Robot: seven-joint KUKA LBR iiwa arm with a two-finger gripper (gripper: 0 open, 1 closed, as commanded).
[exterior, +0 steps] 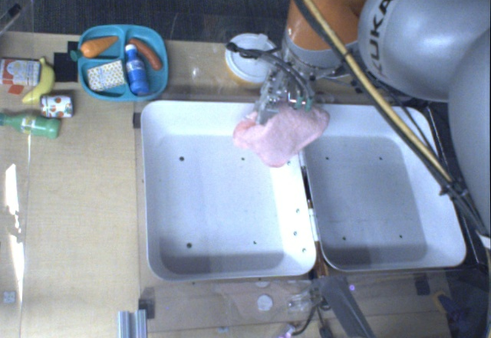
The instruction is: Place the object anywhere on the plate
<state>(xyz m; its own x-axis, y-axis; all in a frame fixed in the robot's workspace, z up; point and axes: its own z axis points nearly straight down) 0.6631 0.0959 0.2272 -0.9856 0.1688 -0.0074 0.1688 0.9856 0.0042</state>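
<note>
1. Gripper (282,101) hangs over the back rim where the two bins meet, its fingers clamped on the top edge of a pink cloth (280,135).
2. From the fingers the cloth droops, limp and crumpled; its long axis runs slantwise from upper right to lower left, its lower lobe pointing toward the left bin (219,256).
3. Most of the cloth lies over the left bin's back right corner and the divide between the bins; a smaller part overlaps the right bin (391,244). Whether it touches the bin floor or hangs just above, I cannot tell.
4. On the grey arm (430,30) the letters "KUKA" can be read, partly crossed by a cable (360,80).
5. A yellow-and-white plate (244,60) sits on the bench (69,206) behind the left bin, its right part hidden by the gripper.
6. At back left a blue tray (157,41) with compartments holds toy food and a blue bottle (136,70); the labels are too small to read.
7. Left of it are a banana (42,82), a small can (57,106) and a green bottle (32,126), the last cut off by the picture's edge.
</note>
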